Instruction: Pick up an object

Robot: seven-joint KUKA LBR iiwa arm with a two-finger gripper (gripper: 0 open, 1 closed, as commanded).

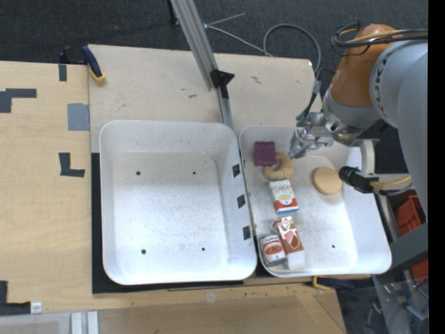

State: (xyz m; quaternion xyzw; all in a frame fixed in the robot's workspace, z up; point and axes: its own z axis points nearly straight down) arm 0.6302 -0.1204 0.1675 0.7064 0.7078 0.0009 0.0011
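Robotics lab: taped bench [42, 186], white bins [167, 134].

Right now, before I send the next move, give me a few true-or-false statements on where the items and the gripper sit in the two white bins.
1. All the loose items lie in the right-hand shallow white bin. True.
2. The purple square block lies in the left-hand shallow white bin. False: it lies in the right-hand bin, near its back left corner.
3. The two-finger gripper is above the right-hand bin, close to the tan croissant-shaped piece. True.
4. The round tan disc is stacked on the red-and-white cartons. False: it lies apart, to their right.
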